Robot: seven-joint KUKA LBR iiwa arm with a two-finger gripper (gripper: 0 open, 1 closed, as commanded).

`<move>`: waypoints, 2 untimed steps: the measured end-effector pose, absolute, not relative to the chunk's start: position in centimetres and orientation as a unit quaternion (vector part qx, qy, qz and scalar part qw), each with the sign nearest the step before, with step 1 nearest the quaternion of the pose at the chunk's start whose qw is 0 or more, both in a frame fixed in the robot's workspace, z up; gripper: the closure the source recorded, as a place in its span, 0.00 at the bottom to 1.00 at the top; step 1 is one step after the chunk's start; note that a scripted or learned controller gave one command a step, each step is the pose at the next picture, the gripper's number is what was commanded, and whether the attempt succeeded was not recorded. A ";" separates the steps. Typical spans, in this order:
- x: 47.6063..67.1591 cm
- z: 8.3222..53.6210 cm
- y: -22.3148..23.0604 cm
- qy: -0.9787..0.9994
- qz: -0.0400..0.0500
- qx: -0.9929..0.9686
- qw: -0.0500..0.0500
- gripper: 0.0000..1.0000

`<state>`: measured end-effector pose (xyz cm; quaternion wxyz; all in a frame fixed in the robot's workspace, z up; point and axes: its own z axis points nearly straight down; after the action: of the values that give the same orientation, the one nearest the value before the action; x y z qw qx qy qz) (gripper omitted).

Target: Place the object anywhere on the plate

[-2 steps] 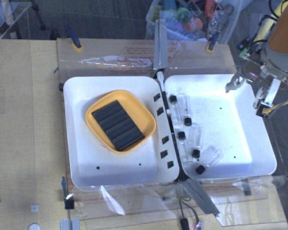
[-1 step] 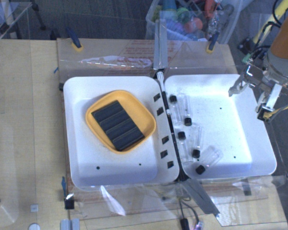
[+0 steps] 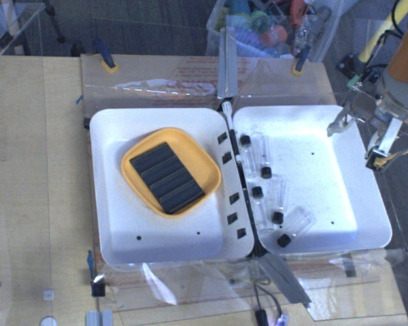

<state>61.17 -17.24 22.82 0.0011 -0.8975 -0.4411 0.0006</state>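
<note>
Black ridged object (image 3: pixel 168 176) already lies on the yellow plate (image 3: pixel 205 165) in the left bin (image 3: pixel 109 236), long axis diagonal, well left of our claw (image 3: pixel 367 141) (grip unreadable, nothing visibly held) over the right bin (image 3: pixel 367 216).

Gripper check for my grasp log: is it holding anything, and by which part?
Nothing is held: the gripper is at the right bin's edge, with no object between its jaws.

End effector (image 3: pixel 367 138) at far right, empty.
</note>
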 end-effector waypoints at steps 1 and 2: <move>60.5 23.2 -17.2 -0.432 0.001 -0.902 0.003 0.00; 60.7 22.4 -18.6 -0.424 0.002 -0.906 0.002 0.00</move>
<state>60.68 -18.57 22.37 0.0022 -0.9057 -0.4240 0.0017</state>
